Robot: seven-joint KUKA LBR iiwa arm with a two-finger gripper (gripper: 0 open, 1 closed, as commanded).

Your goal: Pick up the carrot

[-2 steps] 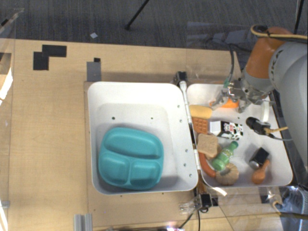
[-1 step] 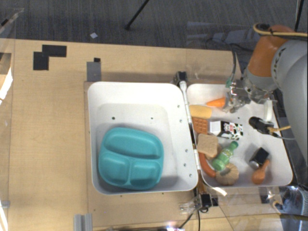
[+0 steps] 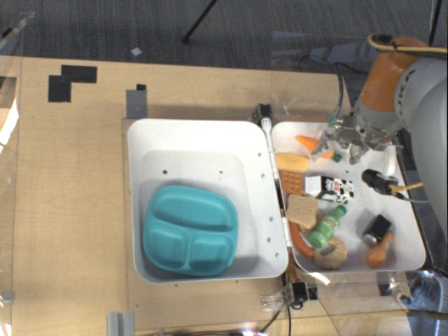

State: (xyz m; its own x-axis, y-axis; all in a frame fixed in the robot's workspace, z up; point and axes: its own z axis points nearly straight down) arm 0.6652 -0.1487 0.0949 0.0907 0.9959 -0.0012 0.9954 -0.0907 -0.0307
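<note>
Lying near the back wall of the right bin [image 3: 420, 254], the carrot [image 3: 306, 143] sits just beside the gripper [image 3: 341, 148], which hangs low for a grasp; whether its jaws are spread I cannot tell.

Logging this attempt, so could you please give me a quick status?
Pincer low in right white bin. Small orange carrot beside it, not gripped. Yellow block adjacent.

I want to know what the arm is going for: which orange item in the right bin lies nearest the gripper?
The orange wedge at the bin's far end, just left of the gripper. The other orange piece lies at the near right corner.
</note>
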